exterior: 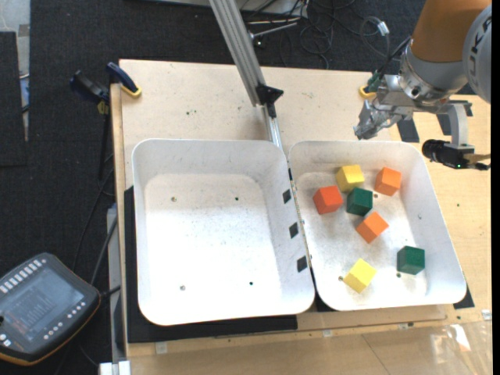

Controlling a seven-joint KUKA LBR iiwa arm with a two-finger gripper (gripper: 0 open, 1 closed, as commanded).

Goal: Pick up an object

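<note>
Pale wood is showing all around the two bins on the desk [195, 92], and dark floor is running beyond its edges. Starting at the 9 o'clock side, I am looking at a grey control pendant [39, 307] lying off the desk at about 7 o'clock, and a blue clamp [117, 76] gripping the desk's far left corner, probably holding the board down. Next, the left bin [148, 162] is sitting with only dark specks on its floor. A slanted metal pole [238, 41] is running down from 12 o'clock to the seam where the bins meet.

Moving toward 3 o'clock, the right bin [449, 276] is carrying all the blocks, so my pick has to come from there. A red block [328, 199], a yellow block [351, 177] and a dark green block [359, 201] are crowding together at the bin's far side, the green one touching the yellow. An orange block [387, 180] is sitting just beside them, a second orange block [373, 226] is lying near the middle, and another yellow block [360, 275] and a green block [411, 259] are resting apart near the front edge, which I judge easier targets.

At 2 o'clock, the tool [369, 127] is hanging above the right bin's far rim, carrying nothing; I cannot tell how it is set.
</note>
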